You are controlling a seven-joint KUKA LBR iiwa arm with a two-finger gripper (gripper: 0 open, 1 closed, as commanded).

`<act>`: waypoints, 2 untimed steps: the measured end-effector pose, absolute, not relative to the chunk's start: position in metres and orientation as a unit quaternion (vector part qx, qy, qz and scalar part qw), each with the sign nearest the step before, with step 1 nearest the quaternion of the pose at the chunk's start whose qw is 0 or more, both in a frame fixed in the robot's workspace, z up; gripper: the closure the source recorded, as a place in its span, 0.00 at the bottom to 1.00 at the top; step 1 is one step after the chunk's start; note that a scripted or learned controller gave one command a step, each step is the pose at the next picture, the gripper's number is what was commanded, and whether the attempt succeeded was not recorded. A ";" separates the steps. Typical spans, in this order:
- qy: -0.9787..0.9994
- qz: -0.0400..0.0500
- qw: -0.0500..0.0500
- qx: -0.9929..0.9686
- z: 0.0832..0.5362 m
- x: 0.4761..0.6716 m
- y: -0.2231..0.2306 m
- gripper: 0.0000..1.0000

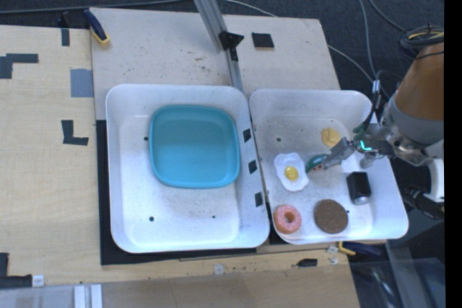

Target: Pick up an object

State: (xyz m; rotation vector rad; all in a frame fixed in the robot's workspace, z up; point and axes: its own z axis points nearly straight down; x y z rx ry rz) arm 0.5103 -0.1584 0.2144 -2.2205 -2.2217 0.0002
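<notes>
A fried egg [291, 172], pink donut [288, 218], brown cookie [330, 216], black block [359, 187] and small yellow piece [330, 135] lay in the frame's lower-right bin [289, 106].

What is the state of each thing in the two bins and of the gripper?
Teal square plastic plate: flat in left bin.
Fried egg toy: flat, right bin.
Pink ring donut: flat.
Brown round cookie: flat.
Black block: lying loose.
Gripper: low over right bin.
</notes>
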 end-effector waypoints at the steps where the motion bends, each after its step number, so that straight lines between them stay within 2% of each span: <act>1: -0.707 0.000 0.000 -0.707 0.214 0.510 -0.158 0.00; 2: -0.707 0.002 0.002 -0.707 0.156 0.505 -0.165 0.00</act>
